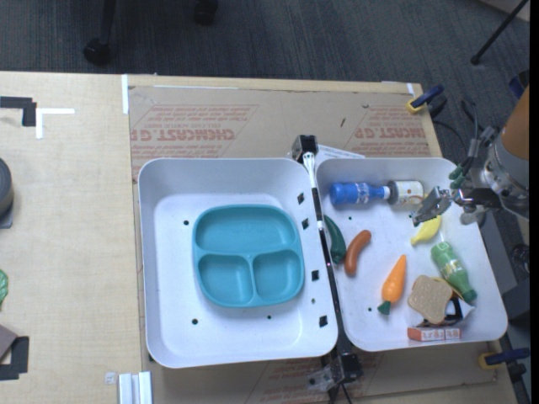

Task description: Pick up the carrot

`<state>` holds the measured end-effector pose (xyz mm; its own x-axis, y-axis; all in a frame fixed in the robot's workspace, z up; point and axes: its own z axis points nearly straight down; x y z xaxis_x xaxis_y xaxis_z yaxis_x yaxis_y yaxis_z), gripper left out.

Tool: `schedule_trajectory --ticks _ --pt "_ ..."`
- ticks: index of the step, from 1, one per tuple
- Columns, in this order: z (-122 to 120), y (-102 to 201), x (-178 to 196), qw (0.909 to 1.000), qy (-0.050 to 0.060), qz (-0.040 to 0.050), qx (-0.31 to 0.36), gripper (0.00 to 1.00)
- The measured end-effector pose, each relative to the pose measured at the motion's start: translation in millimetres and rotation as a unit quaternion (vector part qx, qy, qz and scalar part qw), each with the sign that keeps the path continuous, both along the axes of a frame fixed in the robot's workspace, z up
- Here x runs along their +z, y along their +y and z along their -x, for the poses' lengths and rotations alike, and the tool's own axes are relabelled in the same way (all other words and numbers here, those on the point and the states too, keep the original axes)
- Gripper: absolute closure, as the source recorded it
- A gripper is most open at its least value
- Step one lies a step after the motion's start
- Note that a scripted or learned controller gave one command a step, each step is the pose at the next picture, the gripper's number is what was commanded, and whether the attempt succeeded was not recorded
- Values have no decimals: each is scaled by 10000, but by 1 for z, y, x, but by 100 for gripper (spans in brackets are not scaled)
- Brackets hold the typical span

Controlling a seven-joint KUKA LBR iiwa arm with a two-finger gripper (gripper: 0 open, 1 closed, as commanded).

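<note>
Camera view — tapered glossy orange carrot (393, 280) in right bin; end effector (441, 200) grip state unclear.

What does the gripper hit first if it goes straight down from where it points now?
Likely the yellow banana, just below the gripper in the right bin, not the carrot. Depth is unclear from this slanted view.

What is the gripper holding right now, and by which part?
Nothing, as far as the view shows. The gripper sits above the banana at the right bin's far side, and the carrot lies untouched on the bin floor.
</note>
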<state>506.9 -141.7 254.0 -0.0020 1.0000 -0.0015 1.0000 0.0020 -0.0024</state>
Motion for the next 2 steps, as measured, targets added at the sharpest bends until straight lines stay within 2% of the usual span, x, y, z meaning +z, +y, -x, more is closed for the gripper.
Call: schedule_trajectory --ticks 1,2 --pt "19 -3 -162 10000 -15 -9 23 0" --pt "17 -4 -153 10000 -32 -10 -5 100"
